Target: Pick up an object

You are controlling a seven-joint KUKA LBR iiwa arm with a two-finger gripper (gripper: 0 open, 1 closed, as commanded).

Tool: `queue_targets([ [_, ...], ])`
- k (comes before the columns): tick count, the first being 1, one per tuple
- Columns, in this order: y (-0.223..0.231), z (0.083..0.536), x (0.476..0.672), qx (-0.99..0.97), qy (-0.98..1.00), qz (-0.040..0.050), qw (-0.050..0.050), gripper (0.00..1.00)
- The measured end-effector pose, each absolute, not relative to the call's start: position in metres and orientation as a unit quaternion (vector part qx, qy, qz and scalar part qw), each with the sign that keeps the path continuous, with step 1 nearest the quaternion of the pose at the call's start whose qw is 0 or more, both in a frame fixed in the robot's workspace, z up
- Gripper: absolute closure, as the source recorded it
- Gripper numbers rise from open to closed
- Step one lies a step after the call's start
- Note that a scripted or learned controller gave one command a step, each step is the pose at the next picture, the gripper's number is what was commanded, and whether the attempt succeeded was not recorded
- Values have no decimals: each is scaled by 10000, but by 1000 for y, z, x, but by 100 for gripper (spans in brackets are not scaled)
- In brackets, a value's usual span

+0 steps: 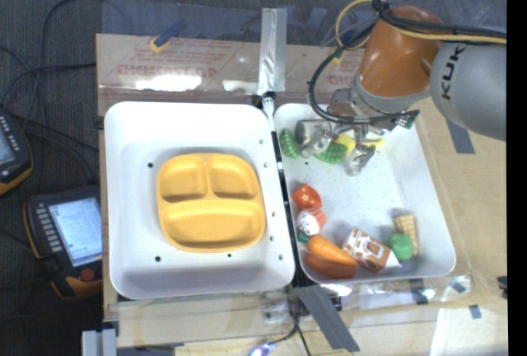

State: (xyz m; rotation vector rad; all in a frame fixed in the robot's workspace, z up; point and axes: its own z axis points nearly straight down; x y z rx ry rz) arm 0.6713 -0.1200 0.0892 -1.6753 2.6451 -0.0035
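Position: my gripper [333, 142] hangs low over the far left corner of the right bin [436, 206], with the arm [399, 58] reaching in above it. My own wrist blocks the view from above, so I cannot tell how far the gripper is open, nor whether anything is caught in it. No hold can be confirmed.

Candidate objects: a green toy [290, 142] lies just beside the gripper, close to the wall the two bins share. More green and yellow pieces [336, 153] sit directly under the gripper and are partly hidden by it. I judge these to be the target, since I am placed right over them.

Other stock in the right bin: a red toy [307, 197] lies by the shared wall, and a carrot [329, 250], a small box [365, 250] and a green ball [401, 246] crowd the near edge. All of them are well apart from the gripper.

Left bin [123, 181]: it bears a yellow divided plate [212, 200] at its centre. The plate plays no part in this attempt.

Assessment: this is the reach-and-close stage and the lift is not yet done. The pieces are small, huddled together and close to the wall. There is a risk of a pinch that slips off, or one that catches two at once.
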Motion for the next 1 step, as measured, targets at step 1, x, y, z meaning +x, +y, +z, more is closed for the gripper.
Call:
queue_targets([
  [1, -118, 101, 673, -5336, 8457, -5, 104, 100],
])
